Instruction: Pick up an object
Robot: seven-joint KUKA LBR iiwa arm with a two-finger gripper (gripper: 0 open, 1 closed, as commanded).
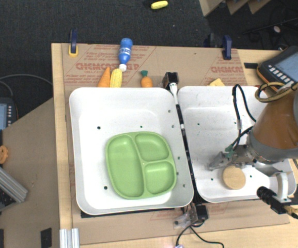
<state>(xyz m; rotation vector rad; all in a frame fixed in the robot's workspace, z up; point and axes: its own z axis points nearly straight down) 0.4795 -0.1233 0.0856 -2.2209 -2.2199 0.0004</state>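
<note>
A round tan wooden disc (234, 178) lies flat near the front of the right bin (205, 138). My gripper (220, 162) reaches in from the right and hovers low just left of and above the disc, its dark fingers pointing left over the bin floor. Nothing shows between the fingers. The arm's grey and orange body covers the bin's right side.
The left bin (87, 118) holds a green divided plate (140, 164). Behind the bins on the cardboard lie a corn cob (116, 78), two toy carrots (146, 80), a blue-capped bottle (125, 50) and a black brush (171, 81). A teach pendant (285, 68) sits at the back right.
</note>
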